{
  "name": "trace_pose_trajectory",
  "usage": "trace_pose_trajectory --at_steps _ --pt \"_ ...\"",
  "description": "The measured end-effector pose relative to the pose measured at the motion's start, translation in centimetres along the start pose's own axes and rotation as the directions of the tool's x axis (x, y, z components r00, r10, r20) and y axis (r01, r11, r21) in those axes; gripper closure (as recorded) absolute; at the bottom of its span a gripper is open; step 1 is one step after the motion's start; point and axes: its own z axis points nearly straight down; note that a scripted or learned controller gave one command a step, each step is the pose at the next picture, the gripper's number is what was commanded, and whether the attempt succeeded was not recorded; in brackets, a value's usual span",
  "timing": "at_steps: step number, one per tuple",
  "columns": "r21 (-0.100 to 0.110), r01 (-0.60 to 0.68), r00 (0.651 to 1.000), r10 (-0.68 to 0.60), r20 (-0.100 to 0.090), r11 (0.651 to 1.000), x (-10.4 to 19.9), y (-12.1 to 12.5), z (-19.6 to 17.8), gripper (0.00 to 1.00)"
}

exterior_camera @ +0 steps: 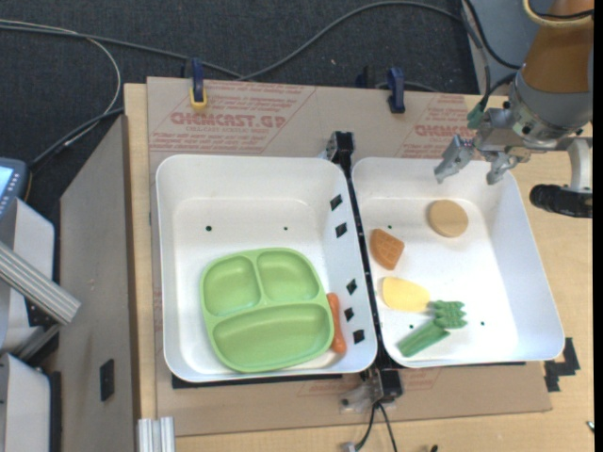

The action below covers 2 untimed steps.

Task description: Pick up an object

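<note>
In the right bin [528, 281] lie a round tan cookie-like piece [448, 218], an orange wedge [385, 249], a yellow lemon-shaped piece [405, 294] and a green broccoli-like toy [433, 326]. My gripper [474, 163] hangs over that bin's far rim, above and just beyond the tan piece. Its two fingers are spread apart, open, with nothing between them.
The left bin [179, 252] holds a green divided plate [266, 307], with an orange carrot-like piece [335, 323] at its right edge. Black clips run along the divider [347, 243] between the bins. Two clamps [198, 81] pin the cardboard at the back.
</note>
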Motion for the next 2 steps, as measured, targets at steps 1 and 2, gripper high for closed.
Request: trace_pose_trajectory --at_steps 1,2 --pt "-0.014 0.003 1.000 -0.003 0.002 1.000 0.0 0.2 -0.8 0.00" --pt "-0.008 0.004 1.000 -0.004 0.001 1.000 0.9 0.5 3.8 0.00"
